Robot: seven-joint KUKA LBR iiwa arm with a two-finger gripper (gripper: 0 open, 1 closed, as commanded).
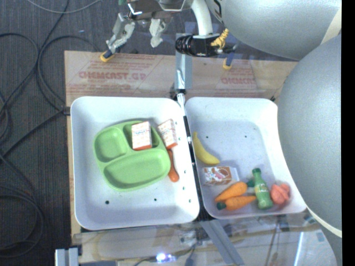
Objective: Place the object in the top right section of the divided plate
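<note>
I'm hovering my gripper (pixel 140 33) high beyond the far edge of the bins, fingers spread apart with nothing between them, likely pulled clear so the camera is getting an open look at the bench. The task's thing looks to be the small orange-and-white carton (pixel 141 135), and it's sitting in the far right section of the green divided plate (pixel 119 173), lying flat inside the compartment, so I'm judging the placement done. A second small carton (pixel 167 133) is leaning on the plate's right rim, half off it, with an orange carrot (pixel 172 168) lying just beside that rim on the floor of the left bin (pixel 89 204). The right bin (pixel 244 115) is holding a banana (pixel 204 152), a snack packet (pixel 217 175), two carrots (pixel 235 196), a green bottle (pixel 261 189) and a pinkish piece (pixel 280 193) near its right corner.
</note>
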